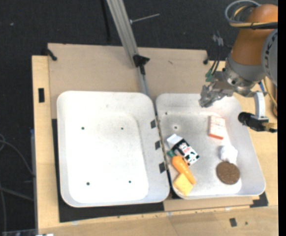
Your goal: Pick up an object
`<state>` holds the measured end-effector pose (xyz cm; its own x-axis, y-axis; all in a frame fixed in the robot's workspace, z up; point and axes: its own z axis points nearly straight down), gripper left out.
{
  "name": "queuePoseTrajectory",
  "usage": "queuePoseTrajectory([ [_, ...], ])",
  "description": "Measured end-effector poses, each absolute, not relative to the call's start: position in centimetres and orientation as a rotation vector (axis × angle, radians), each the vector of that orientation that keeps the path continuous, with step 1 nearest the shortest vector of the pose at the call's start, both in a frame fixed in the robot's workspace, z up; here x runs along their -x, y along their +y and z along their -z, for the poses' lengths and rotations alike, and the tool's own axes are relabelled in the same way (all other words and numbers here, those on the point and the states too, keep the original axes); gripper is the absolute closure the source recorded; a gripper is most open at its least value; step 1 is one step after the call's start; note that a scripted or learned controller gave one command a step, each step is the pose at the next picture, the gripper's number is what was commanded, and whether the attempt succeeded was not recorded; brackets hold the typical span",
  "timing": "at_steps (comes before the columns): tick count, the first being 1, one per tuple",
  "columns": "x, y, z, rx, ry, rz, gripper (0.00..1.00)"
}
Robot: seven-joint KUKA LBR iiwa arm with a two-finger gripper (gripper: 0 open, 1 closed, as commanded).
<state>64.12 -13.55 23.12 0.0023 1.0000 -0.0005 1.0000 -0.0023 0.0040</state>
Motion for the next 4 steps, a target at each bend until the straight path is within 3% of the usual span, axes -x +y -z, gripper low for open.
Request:
queuePoseTrajectory([
  [2, -64.2, -2.8, -23.7, -2.213, 2.229, -0.005, 1.00],
  [4, -68.2, 7.4, -24.0, -2.213, 2.229, -0.004, 1.00],
])
